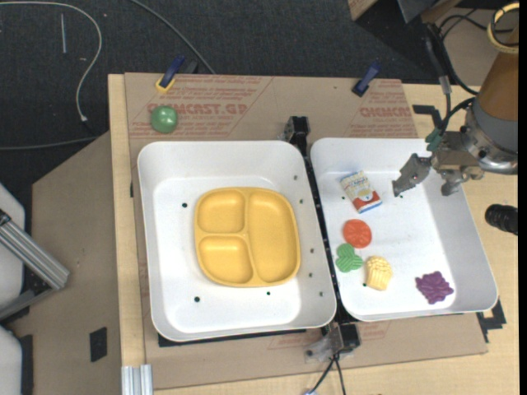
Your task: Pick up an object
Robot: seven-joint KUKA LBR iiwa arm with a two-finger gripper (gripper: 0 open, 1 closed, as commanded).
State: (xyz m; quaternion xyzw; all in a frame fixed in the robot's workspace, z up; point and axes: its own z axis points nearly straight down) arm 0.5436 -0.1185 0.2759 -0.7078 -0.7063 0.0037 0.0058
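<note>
The right bin (473, 220) holds several small things: a white, red and blue carton (360, 192), a red-orange round piece (356, 234), a green piece (348, 259), a yellow corn-like piece (377, 272) and a purple grape bunch (434, 286). My gripper (430, 179) hangs over the bin's upper right part, to the right of the carton. Its two dark fingers stand apart, open, with nothing between them. The arm comes in from the right edge.
A yellow divided plate (246, 236) lies in the left bin (165, 171). Outside the bins, a green ball (165, 119) rests on the bench at the back left. Blue clamps (171, 74) (366, 79) grip the bench's far edge.
</note>
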